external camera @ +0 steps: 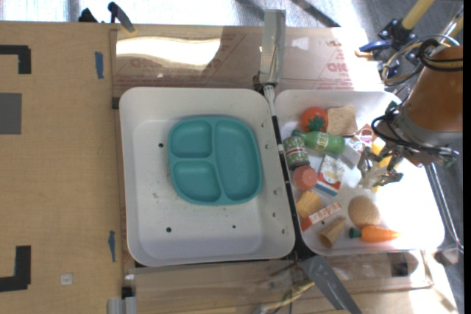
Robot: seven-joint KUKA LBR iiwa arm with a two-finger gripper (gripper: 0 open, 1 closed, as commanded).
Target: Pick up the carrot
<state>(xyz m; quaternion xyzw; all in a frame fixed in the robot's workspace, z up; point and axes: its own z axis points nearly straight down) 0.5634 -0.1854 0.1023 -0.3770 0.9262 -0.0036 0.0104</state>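
The carrot point(378, 234), orange with a small green top at its left end, lies near the front wall of the right bin point(427, 220). It sits just below a tan bread roll point(363, 211). My gripper point(379, 173) hangs over the right half of that bin, behind the roll and well short of the carrot. Its fingers point(367, 171) look open, with nothing between them. The grey arm with its orange band point(440, 95) comes in from the right.
Several toy foods crowd the right bin's left half: a red tomato point(315, 118), a bread slice point(341, 120), a green bottle point(324, 142), a can point(296, 151), a cheese wedge point(309, 202) and a cone point(333, 232). A teal divided plate point(215, 159) lies in the left bin point(147, 217).
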